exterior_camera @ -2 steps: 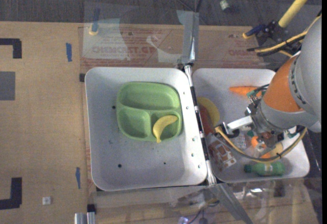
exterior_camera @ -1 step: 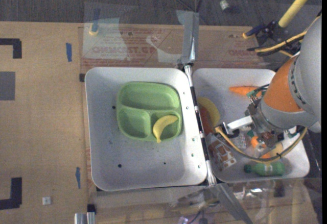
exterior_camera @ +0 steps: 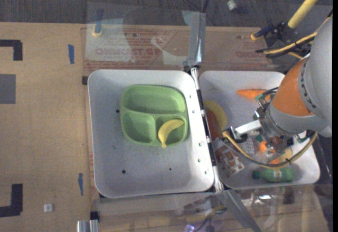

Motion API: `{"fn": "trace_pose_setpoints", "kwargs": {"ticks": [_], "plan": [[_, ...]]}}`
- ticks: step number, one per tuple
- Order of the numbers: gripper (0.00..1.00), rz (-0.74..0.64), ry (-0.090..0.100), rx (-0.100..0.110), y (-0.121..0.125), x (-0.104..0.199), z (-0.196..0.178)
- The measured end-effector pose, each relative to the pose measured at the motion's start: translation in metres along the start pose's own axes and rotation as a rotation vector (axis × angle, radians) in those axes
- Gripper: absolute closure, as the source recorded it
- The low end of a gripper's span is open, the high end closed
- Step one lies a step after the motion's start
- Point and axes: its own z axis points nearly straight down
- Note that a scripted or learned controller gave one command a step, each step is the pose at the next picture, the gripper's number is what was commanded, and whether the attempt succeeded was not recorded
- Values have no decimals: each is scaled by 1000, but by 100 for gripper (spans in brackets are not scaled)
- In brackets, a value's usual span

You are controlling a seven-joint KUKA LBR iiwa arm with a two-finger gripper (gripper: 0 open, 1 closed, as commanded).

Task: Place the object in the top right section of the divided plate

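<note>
The gripper hangs low over the right bin, its tip lost in wrist cabling and clutter, so its state cannot be told. A green bottle lies at its six o'clock, a carrot at eleven. Well apart, at nine o'clock, the left bin holds the divided plate, with a banana in its five o'clock section.

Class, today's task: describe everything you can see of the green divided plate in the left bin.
The green divided plate looks like smooth moulded plastic, a rounded rectangle with raised ridges splitting it into one long upper section and two smaller lower ones. It lies flat on the floor of the left white bin, towards its upper middle. A yellow banana rests curved in its lower right section.
</note>
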Motion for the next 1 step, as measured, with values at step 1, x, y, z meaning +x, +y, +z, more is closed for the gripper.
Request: {"fn": "trace_pose_setpoints", "kwargs": {"ticks": [1], "plan": [[0, -14, -1, 0, -41, 14, -93]]}}
